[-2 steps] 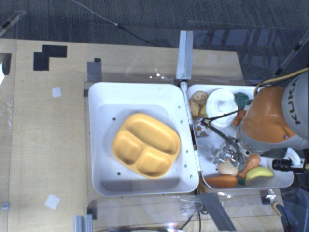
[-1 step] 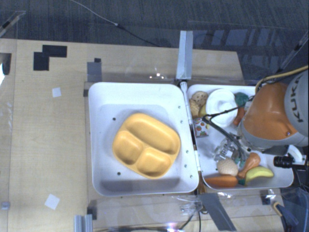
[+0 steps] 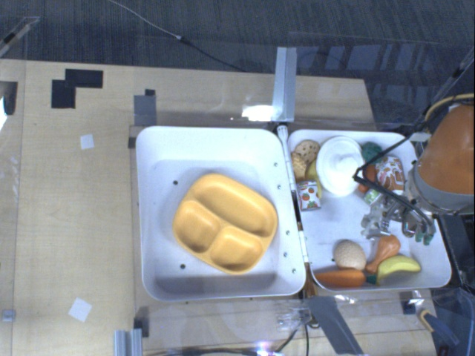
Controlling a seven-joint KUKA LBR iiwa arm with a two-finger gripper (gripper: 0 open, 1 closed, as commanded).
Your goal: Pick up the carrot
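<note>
carrot [image 3: 383, 249] hemmed by banana [image 3: 398, 267], bun [image 3: 349, 254]

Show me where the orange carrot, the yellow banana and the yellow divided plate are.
orange carrot [image 3: 341, 277], camera view, middle of its body.
yellow banana [image 3: 398, 266], camera view, middle of its curve.
yellow divided plate [image 3: 194, 193], camera view, upper left rim.

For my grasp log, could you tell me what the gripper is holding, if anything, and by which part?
It cannot be told. The gripper sits low in the right bin, just above the carrot, but the view doesn't settle whether anything is gripped.

The hand [image 3: 392, 225] hovers just above the carrot [image 3: 383, 249] in the right bin [image 3: 326, 221]
</note>
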